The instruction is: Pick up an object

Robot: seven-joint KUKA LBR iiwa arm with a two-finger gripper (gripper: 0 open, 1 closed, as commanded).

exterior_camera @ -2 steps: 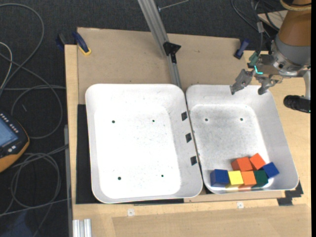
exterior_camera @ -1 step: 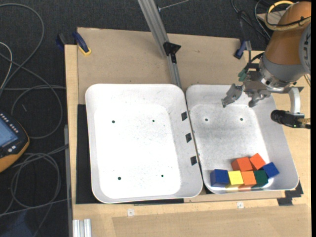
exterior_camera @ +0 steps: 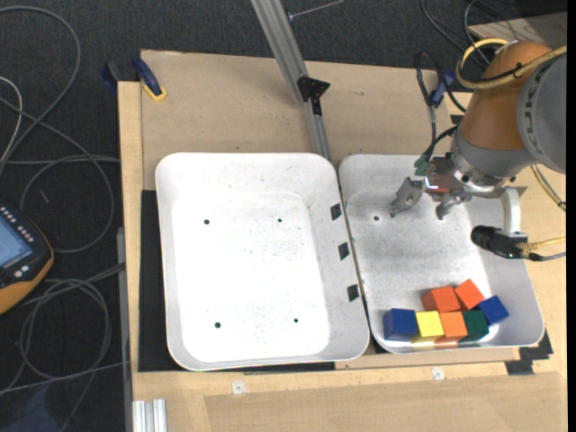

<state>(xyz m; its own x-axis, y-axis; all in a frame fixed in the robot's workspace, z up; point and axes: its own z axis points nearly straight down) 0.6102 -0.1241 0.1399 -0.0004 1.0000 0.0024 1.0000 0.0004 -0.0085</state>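
Several small blocks lie bunched in the near right corner of the right bin [exterior_camera: 396, 250]: a blue block [exterior_camera: 400, 322], a yellow block [exterior_camera: 429, 324], orange blocks [exterior_camera: 443, 299], a green block [exterior_camera: 476, 324] and another blue block [exterior_camera: 493, 310]. My gripper [exterior_camera: 421, 200] hangs over the far part of the same bin, well behind the blocks. Its two fingers are spread apart with nothing between them.
The left bin [exterior_camera: 180, 196] stands beside the right one, with small black clips along the shared rim. A slanted metal pole [exterior_camera: 288, 52] rises behind the bins. Cables lie on the floor at left and trail from the arm at right.
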